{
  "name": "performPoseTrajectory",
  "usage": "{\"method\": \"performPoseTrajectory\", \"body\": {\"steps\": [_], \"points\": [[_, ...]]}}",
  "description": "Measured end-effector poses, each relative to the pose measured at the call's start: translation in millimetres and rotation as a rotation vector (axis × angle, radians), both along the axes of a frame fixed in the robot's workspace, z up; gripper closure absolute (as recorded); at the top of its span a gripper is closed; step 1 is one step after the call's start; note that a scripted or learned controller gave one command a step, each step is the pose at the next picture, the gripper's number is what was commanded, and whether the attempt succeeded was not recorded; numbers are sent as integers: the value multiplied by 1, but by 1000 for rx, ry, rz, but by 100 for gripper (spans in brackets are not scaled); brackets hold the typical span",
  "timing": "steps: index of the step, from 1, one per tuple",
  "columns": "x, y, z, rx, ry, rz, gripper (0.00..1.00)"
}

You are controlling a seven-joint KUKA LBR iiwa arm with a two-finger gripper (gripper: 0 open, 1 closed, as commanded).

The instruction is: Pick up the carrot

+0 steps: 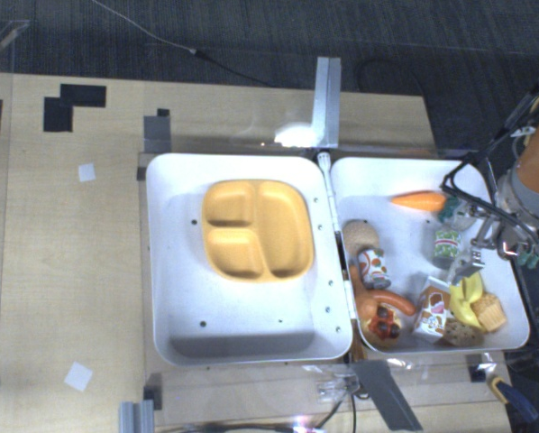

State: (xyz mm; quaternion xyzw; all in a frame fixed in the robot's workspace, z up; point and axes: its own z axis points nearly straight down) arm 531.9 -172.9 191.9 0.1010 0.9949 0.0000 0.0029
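Camera view looks down on a wooden bench (62,278) bearing two white bins side by side. Left bin (175,269) holds one yellow tray (256,228) with three compartments, lying near its middle. Right bin (405,174) holds a crowd of small things: the carrot (418,201) lies alone near the far wall, orange tip pointing left, apart from the rest; along the left wall sit a brown bread roll (360,235) and a small can (373,266) with a red and white label, its writing too small to read; near the front lie a sausage (387,300), a carton (432,314), a banana (468,298), a waffle-like square (490,312) and a cookie (463,334). A green-labelled cup (446,246) stands mid-bin. The arm (535,165) reaches in from the right, and its gripper (472,260) hangs low just right of that cup, above the banana. Whether it is parted or closed cannot be told.
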Motion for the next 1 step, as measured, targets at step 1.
{"method": "performPoseTrajectory", "body": {"steps": [1], "points": [[47, 28, -70, 2, 1, -118, 0]]}}
